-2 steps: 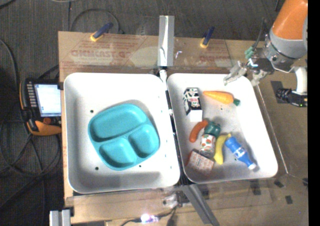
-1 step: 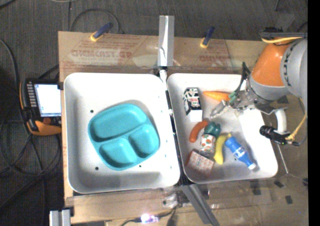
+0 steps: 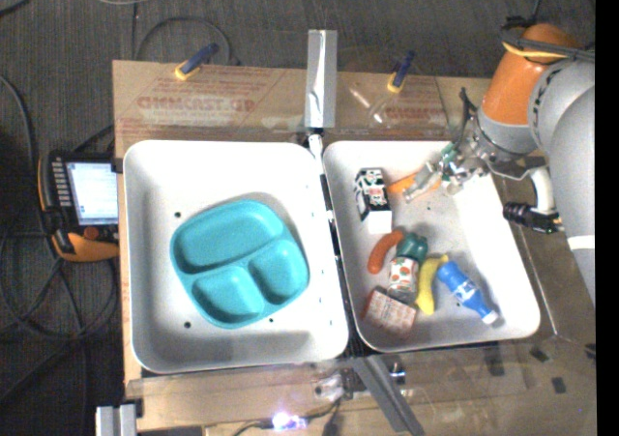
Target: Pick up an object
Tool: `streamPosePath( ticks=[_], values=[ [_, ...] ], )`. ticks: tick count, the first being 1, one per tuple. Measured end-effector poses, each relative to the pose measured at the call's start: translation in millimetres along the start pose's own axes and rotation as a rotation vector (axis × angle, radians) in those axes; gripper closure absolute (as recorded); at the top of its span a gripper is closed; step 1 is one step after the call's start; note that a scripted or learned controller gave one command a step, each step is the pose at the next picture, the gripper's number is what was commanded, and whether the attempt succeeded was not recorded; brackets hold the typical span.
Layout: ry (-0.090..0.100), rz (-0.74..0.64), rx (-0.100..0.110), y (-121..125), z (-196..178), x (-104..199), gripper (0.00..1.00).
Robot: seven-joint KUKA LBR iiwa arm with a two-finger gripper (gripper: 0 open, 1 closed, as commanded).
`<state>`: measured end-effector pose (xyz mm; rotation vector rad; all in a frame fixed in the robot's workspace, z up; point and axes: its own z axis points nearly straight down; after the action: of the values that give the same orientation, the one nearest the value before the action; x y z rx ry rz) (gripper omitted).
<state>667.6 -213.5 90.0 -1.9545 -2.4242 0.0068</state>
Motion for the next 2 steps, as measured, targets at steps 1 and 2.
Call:
streamPosePath(
  ticks=[1,2],
  values=[
    [-0.012,0.000,0.003,-2.7,-6.5,-3.2,1.00],
    [-0.007,-0.004,0.005,-1.1,-6.1,0.6,0.00]
  ],
)
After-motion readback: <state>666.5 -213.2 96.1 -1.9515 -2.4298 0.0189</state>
